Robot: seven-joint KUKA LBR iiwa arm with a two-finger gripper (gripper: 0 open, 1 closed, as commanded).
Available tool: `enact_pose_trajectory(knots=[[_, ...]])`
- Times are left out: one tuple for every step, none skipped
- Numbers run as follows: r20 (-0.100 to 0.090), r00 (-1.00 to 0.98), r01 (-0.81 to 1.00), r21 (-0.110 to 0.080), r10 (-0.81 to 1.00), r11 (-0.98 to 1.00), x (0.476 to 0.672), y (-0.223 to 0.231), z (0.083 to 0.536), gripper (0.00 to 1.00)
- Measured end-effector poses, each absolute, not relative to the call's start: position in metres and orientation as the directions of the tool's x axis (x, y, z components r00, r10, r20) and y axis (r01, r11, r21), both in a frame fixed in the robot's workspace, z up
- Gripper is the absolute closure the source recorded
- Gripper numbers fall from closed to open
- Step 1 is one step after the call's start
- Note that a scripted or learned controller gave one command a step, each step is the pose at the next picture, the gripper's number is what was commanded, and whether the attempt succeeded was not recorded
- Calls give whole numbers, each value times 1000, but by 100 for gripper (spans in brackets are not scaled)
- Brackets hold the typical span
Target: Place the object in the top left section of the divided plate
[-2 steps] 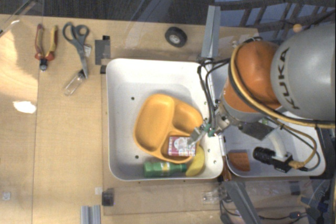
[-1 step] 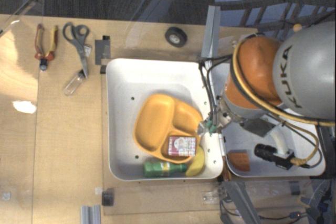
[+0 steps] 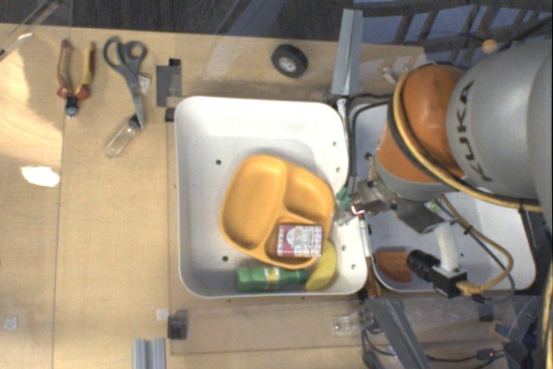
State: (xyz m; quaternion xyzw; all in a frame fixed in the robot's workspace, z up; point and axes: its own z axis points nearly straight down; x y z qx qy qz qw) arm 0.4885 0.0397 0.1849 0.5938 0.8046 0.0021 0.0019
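A: Looking from the big things down: the worktop (image 3: 95, 255) carries two white bins. The left bin (image 3: 207, 130) holds a yellow divided plate (image 3: 259, 203), and the arm (image 3: 484, 117) hangs over the right bin (image 3: 501, 229).

B: And the tool?

A: I think the tool (image 3: 359, 201) is at the wall between the two bins, just right of the plate. Whether it is open or closed, I cannot tell; the arm covers too much.

B: Which thing must be moved?

A: The task does not name it. A small red box (image 3: 299, 240) lies in the lower section of the plate. A green bottle (image 3: 268, 276) lies below the plate rim, its long axis left to right, and a yellow fruit (image 3: 324, 270) is beside it. A brown thing (image 3: 393, 264) lies in the right bin.

B: So where is the goal?

A: The top left section lies to the left of the tool and looks bare. In my judgement the way over the plate is open; the bin wall is the edge to watch.
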Motion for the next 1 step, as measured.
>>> enact_pose_trajectory(knots=[[-2, -303, 953, 5, 953, 303, 542, 2, 185, 100]])
